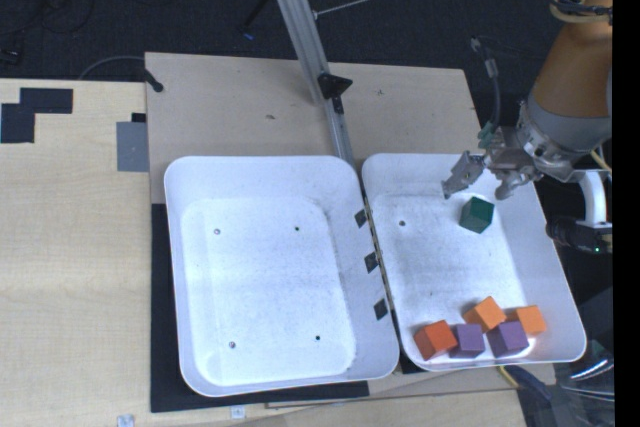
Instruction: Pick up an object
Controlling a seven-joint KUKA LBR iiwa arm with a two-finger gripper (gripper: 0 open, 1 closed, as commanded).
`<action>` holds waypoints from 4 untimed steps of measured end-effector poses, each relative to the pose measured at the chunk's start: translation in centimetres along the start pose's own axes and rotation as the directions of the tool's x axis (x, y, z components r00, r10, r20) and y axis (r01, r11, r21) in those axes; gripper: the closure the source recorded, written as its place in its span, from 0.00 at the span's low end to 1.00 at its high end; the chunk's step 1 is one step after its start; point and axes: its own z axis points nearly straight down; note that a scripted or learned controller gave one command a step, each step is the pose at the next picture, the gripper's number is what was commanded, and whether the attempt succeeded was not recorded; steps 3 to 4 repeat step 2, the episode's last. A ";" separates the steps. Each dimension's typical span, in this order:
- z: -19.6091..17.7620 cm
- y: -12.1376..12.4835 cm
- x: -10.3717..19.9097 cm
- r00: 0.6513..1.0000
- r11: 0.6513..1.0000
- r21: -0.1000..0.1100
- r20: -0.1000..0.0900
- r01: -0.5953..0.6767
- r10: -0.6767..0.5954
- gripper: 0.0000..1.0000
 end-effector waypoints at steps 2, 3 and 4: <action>15.3 3.6 -5.5 1.000 1.000 -0.003 0.000 0.003 -0.003 0.00; 15.3 3.6 -5.5 1.000 1.000 -0.003 0.000 0.003 -0.003 0.00; 15.3 3.6 -5.5 1.000 1.000 -0.003 0.000 0.003 -0.003 0.00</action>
